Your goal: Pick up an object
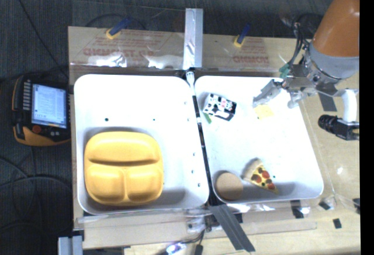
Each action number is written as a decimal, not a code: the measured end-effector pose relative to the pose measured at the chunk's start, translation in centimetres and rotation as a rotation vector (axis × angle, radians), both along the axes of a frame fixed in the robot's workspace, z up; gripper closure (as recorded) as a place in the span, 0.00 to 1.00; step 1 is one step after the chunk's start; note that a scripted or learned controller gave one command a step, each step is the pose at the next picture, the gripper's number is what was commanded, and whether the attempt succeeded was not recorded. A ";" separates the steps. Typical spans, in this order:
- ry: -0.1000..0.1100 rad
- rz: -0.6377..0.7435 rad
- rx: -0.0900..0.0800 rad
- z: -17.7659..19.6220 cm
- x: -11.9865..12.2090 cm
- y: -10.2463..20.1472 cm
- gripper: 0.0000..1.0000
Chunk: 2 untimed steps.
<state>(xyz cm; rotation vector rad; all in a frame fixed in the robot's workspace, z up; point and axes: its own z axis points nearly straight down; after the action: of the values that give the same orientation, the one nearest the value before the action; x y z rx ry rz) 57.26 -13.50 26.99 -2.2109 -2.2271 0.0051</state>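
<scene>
My gripper (279,97) hangs over the far right part of the right bin (304,148), below the orange band of the arm. Its two fingers are spread apart with nothing between them. A small pale yellow piece (264,112) lies on the bin floor just below the left finger. A black-and-white patterned item (219,106) rests near the bin's far left corner. Close to the near wall lie a toy pizza slice (261,176) and a brown round object (229,185) side by side.
A large yellow moulded container (124,166) takes up the near half of the left bin (134,96). A metal divider (198,131) separates the bins. A handheld pendant with a lit screen (42,110) sits left of the bench.
</scene>
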 end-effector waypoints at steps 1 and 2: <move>0.001 -0.180 0.000 -11.5 6.4 -7.0 0.00; -0.003 -0.174 0.001 -17.6 7.0 -6.6 0.00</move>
<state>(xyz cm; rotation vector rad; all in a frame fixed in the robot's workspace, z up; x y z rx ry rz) 64.21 -20.09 9.37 -2.3972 -2.0275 0.0002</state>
